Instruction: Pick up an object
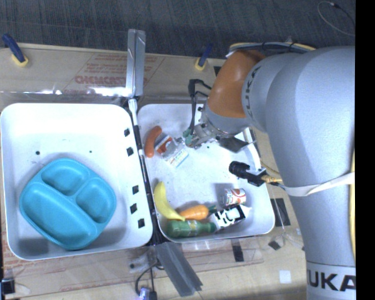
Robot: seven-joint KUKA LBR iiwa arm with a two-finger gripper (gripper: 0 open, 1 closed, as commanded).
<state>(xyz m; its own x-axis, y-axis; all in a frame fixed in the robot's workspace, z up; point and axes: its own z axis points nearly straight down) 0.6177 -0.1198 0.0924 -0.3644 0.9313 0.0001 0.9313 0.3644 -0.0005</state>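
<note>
I see the grey arm [300, 124] reaching over the right bin [203, 114]. The left bin [25, 120] holds a blue divided tray [67, 202]. My tool [192, 136] sits low at the right bin's far end, just beside a small packet [175, 155] and a sausage [152, 140]; I cannot tell how it is set. Banana [163, 203], carrot [195, 213], green bottle [189, 228] and small can [234, 197] crowd the near edge.
</note>
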